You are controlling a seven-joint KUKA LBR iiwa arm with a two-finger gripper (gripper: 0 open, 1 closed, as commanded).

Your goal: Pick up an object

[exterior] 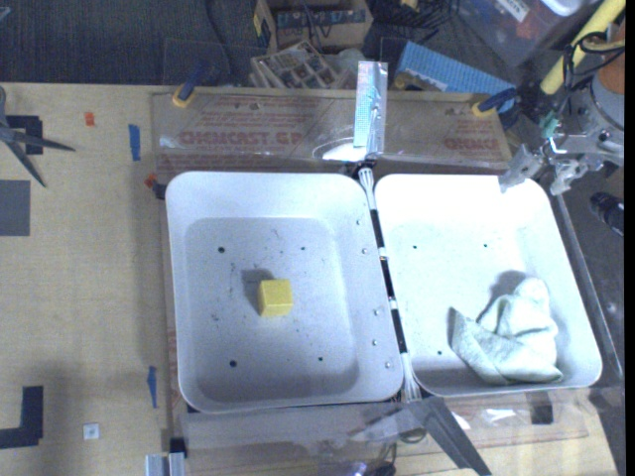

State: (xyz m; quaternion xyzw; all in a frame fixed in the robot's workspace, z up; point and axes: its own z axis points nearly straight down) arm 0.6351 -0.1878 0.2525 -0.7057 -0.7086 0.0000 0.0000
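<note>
Wooden table (79,296) with two white bins. Left bin (189,216), frame centre: yellow block (276,297) lying alone, apparently easy to pick. Right bin (571,266): crumpled pale cloth (511,335) at lower right. Hand (541,162) parked at upper right, off the bins; grip state unclear.

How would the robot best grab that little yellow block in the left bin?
Probably straight from above, fingers closing on two opposite flat sides of the small yellow cube-shaped block. It sits alone on the floor of the left white bin, away from the walls, so there is room on every side.
</note>
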